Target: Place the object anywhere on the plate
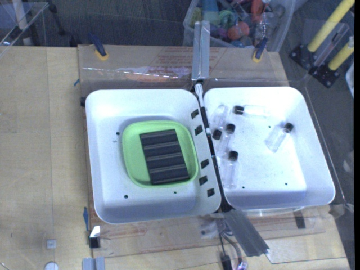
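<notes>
A light green square plate [130, 146] lies in the middle of the left bin [104, 114]. A black ribbed rectangular block [164, 156] rests flat on the plate, covering most of its centre and turned slightly off the plate's edges. In the right bin [298, 179] lie several small clear vials with black caps: one near the back [247, 111], one toward the right [277, 136], and others close to the left wall [229, 163].
A divider with black clips [203, 151] separates the two bins. A clear box of colourful toys [239, 10] stands behind the bench. A metal bar [200, 49] sits upright at the back between the bins. Wooden bench surface [39, 151] stretches to the left.
</notes>
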Robot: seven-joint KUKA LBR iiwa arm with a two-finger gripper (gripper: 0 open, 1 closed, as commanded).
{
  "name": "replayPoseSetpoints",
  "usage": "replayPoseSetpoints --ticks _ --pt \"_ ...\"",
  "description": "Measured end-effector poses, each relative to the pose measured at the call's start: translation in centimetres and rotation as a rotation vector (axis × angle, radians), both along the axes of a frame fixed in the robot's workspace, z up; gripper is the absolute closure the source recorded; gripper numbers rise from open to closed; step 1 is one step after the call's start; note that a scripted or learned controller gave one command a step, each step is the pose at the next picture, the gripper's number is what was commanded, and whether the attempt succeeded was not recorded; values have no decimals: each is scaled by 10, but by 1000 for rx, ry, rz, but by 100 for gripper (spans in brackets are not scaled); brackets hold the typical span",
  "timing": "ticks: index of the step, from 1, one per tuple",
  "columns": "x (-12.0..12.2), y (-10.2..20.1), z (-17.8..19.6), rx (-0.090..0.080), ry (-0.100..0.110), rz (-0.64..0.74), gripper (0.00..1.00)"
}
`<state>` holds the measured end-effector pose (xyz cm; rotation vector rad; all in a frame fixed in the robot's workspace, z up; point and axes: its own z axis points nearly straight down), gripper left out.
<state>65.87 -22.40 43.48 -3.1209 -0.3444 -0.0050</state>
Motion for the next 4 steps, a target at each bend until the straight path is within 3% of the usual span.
replayPoseSetpoints --ticks 4 --pt "1 0 -1 1 2 -2 0"
